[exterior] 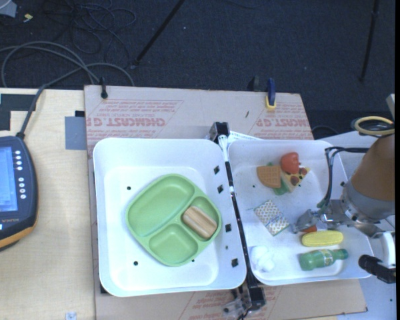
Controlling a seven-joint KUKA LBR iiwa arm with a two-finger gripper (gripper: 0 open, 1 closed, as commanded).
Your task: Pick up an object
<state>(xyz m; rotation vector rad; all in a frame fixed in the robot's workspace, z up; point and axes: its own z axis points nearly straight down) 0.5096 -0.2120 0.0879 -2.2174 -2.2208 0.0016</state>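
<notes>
Gripper (311, 220) low in right bin (253, 162), finger state indiscernible | smooth yellow corn cob (322, 239) just below it | glossy green bottle (322, 259) lay nearer front rim.

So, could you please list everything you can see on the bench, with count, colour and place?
bins: 2, white, side by side on cardboard
divided tray: 1, green, left bin
bread roll: 1, tan, in a tray compartment
toy food pile: 1, orange and red, right bin, far side
patterned packet: 1, grey-white, right bin middle
corn: 1, yellow, right bin
bottle: 1, green, right bin, near edge
white lump: 1, right bin, near corner
pendant: 1, grey-orange, left of the bins
gripper: 1, grey, over right bin
</notes>
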